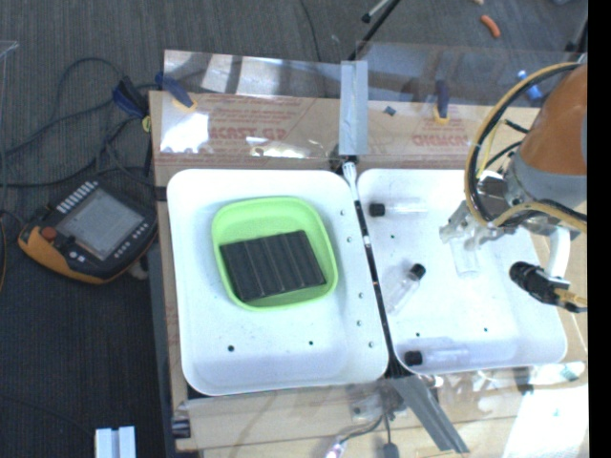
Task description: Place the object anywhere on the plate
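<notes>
Orange-banded arm (558,141): over right bin (496,342), entering from the right. Left bin (277,351): holds green plate (227,227) bearing a dark ribbed pad (274,265). Gripper (468,241): transparent fingers, hovering above right bin's upper middle; jaw state cannot be told. Clear vials, black-capped: one (409,282) near bin's centre, one (434,356) at front edge, one (396,206) at back.

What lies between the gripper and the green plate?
In the camera view, a small clear vial with a black cap, bare bin floor, and the ridge where both bins meet separate the gripper from the green plate.
</notes>
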